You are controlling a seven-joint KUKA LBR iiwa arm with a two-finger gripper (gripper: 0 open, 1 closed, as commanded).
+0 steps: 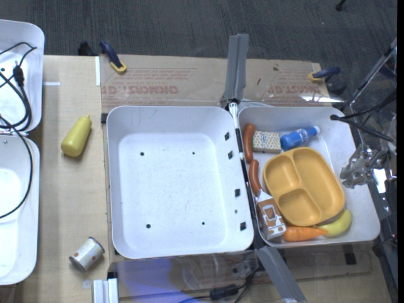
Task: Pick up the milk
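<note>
The milk is a small white and brown carton lying in the right bin, at its front left corner. It is wedged between the yellow divided plate and the bin's left wall, with a carrot just in front of it. My gripper is a metallic shape over the right rim of the right bin, well to the right of the milk and apart from it, with the plate between them. Nothing shows in its grasp.
The right bin also holds two sausages, a cracker packet, a blue bottle and a banana. The left bin is white and shallow. A mustard bottle and a can lie on the bench at the left.
</note>
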